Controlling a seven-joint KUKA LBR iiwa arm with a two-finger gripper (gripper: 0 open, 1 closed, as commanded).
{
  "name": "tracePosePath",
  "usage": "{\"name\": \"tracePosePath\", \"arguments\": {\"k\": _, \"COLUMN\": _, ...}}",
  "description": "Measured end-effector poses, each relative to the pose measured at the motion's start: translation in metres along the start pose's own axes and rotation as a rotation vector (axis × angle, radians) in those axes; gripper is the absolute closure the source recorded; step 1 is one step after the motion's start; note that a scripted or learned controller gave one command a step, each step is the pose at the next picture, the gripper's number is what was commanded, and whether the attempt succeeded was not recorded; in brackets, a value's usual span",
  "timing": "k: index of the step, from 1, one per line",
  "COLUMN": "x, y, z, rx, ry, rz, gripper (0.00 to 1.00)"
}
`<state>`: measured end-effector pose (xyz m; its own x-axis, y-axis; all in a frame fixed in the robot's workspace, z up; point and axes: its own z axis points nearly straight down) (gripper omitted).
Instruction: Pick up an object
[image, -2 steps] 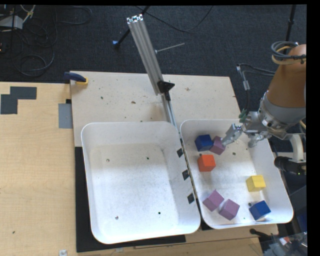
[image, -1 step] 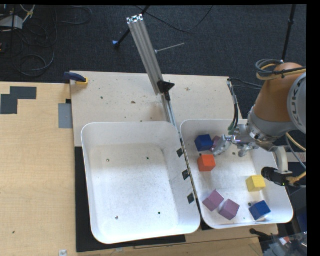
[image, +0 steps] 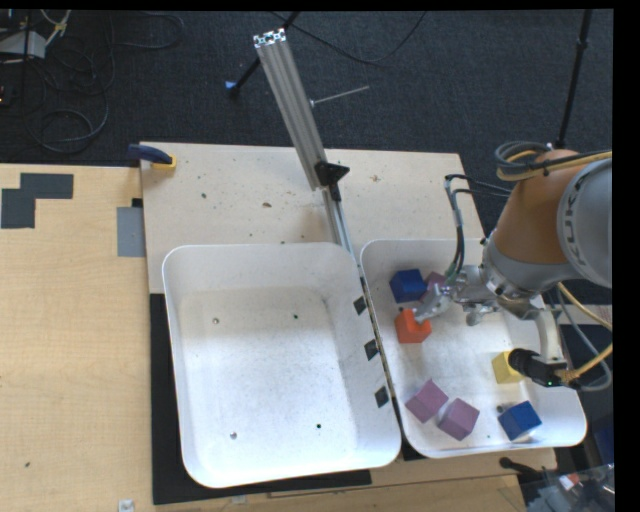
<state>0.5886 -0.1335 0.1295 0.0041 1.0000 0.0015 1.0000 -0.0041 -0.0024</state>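
We work in the right bin, where the gripper sits just above the orange block, touching or nearly so; whether it is spread or clamped we cannot tell. We judge a clean pick needs centring over the block (the blue block sits just behind). The bin's left wall is near; open floor lies toward the purple blocks.

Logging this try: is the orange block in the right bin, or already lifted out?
In the bin. The orange block lies on the right bin's floor near the divider, beside the end effector.
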Motion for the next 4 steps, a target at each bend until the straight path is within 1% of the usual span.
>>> {"name": "tracePosePath", "arguments": {"k": 1, "x": -0.001, "y": 0.0, "z": -0.012, "rx": -0.002, "ry": 0.0, "rz": 0.006, "gripper": 1.0}}
{"name": "tracePosePath", "arguments": {"k": 2, "x": -0.007, "y": 0.01, "z": -0.067, "rx": -0.006, "ry": -0.002, "rz": -0.005, "gripper": 1.0}}
{"name": "tracePosePath", "arguments": {"k": 3, "x": -0.008, "y": 0.01, "z": -0.084, "rx": -0.002, "ry": -0.002, "rz": -0.003, "gripper": 1.0}}
{"name": "tracePosePath", "arguments": {"k": 4, "x": 0.046, "y": -0.002, "z": -0.096, "rx": 0.001, "ry": 0.002, "rz": -0.007, "gripper": 1.0}}
